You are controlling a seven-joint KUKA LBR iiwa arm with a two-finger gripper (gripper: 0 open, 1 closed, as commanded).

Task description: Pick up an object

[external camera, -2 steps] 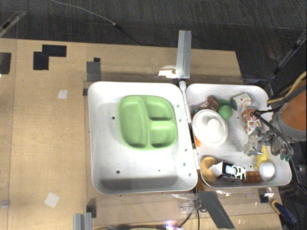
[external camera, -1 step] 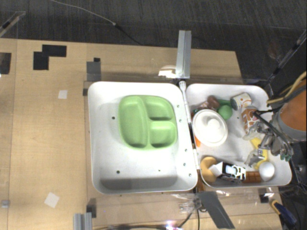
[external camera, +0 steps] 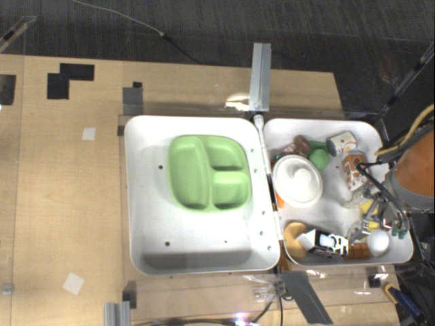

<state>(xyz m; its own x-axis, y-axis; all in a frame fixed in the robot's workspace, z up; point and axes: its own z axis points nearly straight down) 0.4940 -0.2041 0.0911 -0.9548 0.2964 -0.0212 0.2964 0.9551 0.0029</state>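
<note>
The right bin (external camera: 360, 129) holds several small objects. A white bowl (external camera: 297, 179) sits at its left, with a brown item (external camera: 302, 145) and a green ball (external camera: 319, 158) behind it. A small tilted can (external camera: 340, 142) and a brown patterned packet (external camera: 352, 170) lie toward the back right. Along the front are a yellow-tan bowl (external camera: 293, 234), a black-and-white item (external camera: 327, 243) and a white ball (external camera: 377, 242). My gripper (external camera: 375, 219) hangs low over the bin's front right corner, just above the white ball, amid cables. The orange band (external camera: 414, 172) shows at the right edge.
The left bin (external camera: 146, 202) holds a green divided plate (external camera: 208, 172). A metal post (external camera: 260, 77) stands behind the seam between the bins. The wooden bench (external camera: 61, 202) stretches to the left, with black patches at its back.
</note>
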